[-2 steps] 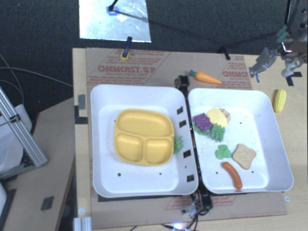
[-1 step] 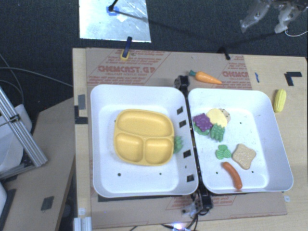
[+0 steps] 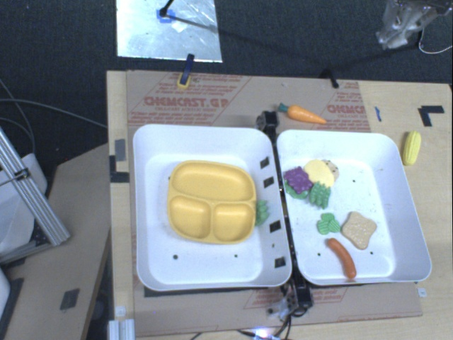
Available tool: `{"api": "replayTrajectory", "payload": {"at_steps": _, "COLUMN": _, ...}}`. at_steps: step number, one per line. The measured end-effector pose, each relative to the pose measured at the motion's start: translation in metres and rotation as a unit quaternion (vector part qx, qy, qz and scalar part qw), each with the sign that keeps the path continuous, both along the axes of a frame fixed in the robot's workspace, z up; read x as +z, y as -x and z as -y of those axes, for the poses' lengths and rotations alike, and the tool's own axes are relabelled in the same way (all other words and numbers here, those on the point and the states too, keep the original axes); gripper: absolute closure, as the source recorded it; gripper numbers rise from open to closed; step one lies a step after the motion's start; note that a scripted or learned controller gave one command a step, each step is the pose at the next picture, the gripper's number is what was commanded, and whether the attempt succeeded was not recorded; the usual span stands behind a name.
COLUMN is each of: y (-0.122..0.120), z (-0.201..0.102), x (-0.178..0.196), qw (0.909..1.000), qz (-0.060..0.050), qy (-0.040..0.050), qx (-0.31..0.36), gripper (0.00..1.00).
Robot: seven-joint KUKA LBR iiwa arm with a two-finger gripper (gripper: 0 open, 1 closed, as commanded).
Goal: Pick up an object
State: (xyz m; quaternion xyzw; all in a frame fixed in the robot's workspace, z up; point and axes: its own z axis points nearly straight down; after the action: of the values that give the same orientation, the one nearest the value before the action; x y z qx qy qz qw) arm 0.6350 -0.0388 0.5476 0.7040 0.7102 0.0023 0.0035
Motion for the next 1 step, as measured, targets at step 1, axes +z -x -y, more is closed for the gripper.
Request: {"api": "replayTrajectory", "payload": {"at_steps": 1, "y": -0.0253, "z": 0.0795, "x": -0.0362, "qw": 1.0000, "qz": -0.004, "qy": 0.0003, "qx": -0.007, "gripper": 1.00}}
